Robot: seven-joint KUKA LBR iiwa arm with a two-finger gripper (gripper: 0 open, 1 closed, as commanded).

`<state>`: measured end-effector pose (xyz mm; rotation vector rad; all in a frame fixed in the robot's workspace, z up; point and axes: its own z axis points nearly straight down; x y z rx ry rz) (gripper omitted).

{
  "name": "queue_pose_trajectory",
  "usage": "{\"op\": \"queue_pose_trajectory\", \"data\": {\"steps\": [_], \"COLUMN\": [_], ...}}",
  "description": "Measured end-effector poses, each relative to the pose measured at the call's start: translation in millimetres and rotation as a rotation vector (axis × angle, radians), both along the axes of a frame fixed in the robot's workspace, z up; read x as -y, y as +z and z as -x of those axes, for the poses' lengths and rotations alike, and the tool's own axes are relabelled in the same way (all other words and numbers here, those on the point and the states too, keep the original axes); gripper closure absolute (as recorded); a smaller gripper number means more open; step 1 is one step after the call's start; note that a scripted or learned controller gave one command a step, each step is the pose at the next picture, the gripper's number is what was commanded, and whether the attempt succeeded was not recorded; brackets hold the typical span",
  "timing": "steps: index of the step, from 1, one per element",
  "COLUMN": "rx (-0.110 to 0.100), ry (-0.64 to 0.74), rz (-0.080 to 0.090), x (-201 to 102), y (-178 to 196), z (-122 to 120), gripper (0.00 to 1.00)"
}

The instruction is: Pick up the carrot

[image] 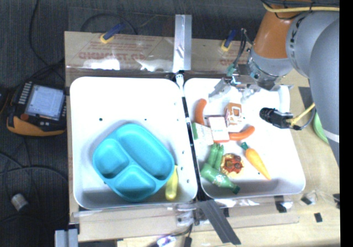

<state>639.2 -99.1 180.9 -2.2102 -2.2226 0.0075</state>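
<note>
Your end effector (238,85) hangs over the far edge of the right bin (287,177), just under the orange band of the arm (300,31). Its two fingers are spread apart, one toward the bin divider and one toward the arm side, and nothing sits between them.

Count what you have in that right bin: one carrot (257,162), two sausages, two small cartons, one green bottle, one green pickle-like piece and one round dark-and-red food item. The first sausage (200,110) stands near the divider; the second sausage (242,133) lies across the middle. The orange-and-white carton (235,116) leans beside the red-and-white carton (217,128). The green bottle (219,178) lies near the front wall, the green piece (214,155) just behind it, and the round item (232,164) is beside them.

Over in the left bin (88,91) you have one blue divided plate (132,160) and one yellow banana-like piece (172,184) by its corner.

Now your carrot: it lies toward the front right of the right bin, tip pointing to the front corner, green top toward the centre. It sits well apart from the end effector, nearer the camera, with the cartons and the second sausage between them.
</note>
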Motion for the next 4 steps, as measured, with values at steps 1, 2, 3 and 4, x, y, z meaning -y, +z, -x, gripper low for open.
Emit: {"op": "queue_pose_trajectory", "data": {"steps": [1, 2, 3, 4], "rx": [0.001, 0.006, 0.005, 0.007], "ry": [0.079, 0.231, 0.234, 0.154], "rz": [0.002, -0.002, -0.006, 0.001], "x": [65.3, 85.6, 83.5, -5.8], "y": [-31.0, -88.3, -82.0, 30.0], "z": [43.7, 116.6, 114.4, 100.8], "gripper": [0.00, 0.00, 1.00, 1.00]}}
